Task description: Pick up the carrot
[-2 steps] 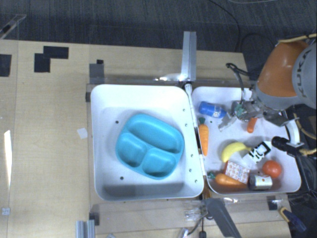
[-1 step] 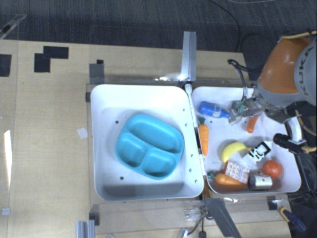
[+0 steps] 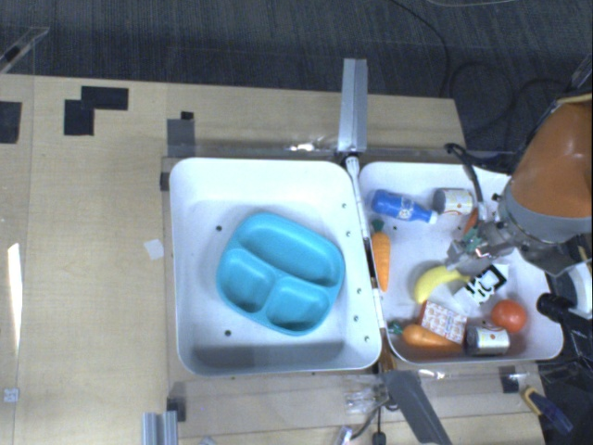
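Note:
The carrot (image 3: 380, 260) is a slim orange piece with a green top, lying lengthwise against the left wall of the right bin (image 3: 547, 350). My gripper (image 3: 474, 247) hangs over the middle of that bin, to the right of the carrot and apart from it, just above a yellow banana (image 3: 434, 282). The grey arm with its orange band comes in from the right and covers the bin's far right side. A second, thicker orange vegetable (image 3: 428, 337) lies at the bin's front left corner.
Crowding the right bin are a blue bottle (image 3: 403, 207), a small can (image 3: 452, 199), a patterned box (image 3: 443, 321), a red tomato (image 3: 509, 316), another can (image 3: 488, 339) and a black-and-white piece (image 3: 484, 284). The left bin (image 3: 185, 248) holds a blue divided plate (image 3: 278, 272).

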{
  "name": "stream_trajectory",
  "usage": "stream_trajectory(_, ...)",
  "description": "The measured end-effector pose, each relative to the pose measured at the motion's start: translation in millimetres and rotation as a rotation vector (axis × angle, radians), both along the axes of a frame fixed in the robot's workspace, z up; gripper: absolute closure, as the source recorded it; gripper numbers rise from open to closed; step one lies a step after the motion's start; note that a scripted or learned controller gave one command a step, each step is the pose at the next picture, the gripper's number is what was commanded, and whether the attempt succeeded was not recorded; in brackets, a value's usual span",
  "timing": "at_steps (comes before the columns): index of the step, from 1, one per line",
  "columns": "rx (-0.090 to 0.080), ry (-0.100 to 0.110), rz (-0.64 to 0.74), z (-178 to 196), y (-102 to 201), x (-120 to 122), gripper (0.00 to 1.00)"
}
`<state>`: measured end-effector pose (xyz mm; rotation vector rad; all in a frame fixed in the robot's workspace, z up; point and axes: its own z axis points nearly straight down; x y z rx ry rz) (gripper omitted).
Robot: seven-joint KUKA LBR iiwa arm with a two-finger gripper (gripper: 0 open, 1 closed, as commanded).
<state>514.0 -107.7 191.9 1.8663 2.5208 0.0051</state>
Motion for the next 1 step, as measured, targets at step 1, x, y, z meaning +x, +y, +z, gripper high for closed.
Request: stream_trajectory(1, 0.002, 0.004, -0.182, -7.8, 38.1, -17.8, 1.00)
